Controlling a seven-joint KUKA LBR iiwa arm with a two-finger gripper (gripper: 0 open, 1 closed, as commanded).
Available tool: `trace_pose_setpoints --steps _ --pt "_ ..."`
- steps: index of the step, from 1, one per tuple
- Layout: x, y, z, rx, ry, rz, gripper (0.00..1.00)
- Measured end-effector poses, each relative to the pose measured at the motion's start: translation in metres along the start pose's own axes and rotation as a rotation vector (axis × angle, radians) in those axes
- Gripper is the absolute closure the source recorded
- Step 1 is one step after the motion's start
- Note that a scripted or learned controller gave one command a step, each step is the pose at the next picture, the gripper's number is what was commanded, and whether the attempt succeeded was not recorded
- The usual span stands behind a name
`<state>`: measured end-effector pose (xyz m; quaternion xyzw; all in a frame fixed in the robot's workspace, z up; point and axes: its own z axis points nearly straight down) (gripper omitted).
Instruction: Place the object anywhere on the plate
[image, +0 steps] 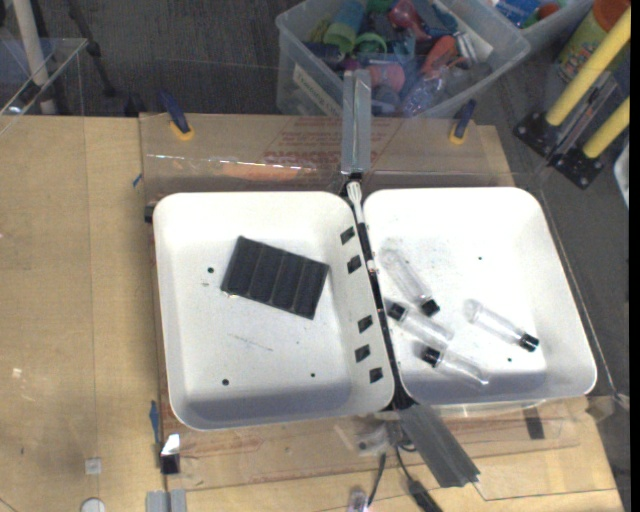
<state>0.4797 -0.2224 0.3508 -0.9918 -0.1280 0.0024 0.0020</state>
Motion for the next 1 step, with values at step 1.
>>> trace_pose_setpoints --steps 1 --pt "-0.0008 0.0009 -0.0145 -0.002 0.001 -0.701 1.00"
